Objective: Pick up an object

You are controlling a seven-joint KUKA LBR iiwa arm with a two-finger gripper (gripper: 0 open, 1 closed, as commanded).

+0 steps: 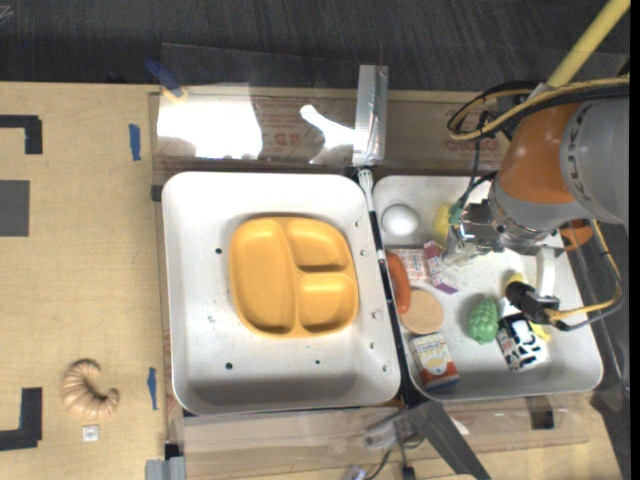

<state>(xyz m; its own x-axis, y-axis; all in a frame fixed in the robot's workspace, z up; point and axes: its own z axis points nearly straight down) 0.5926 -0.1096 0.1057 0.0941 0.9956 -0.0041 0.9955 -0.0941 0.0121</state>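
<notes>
Right bin (585, 363), near edge first: small carton (435, 358), black-and-white toy (520, 343), green object (483, 318) mid-bin, white ball (400, 220) at the far corner. Gripper (462, 230) hangs beside that ball; whether it grips is hidden.

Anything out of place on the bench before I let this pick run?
One thing: a tan croissant-shaped toy lies on the wooden bench, left of the left bin and outside both bins. The other small items sit in the right bin.
</notes>
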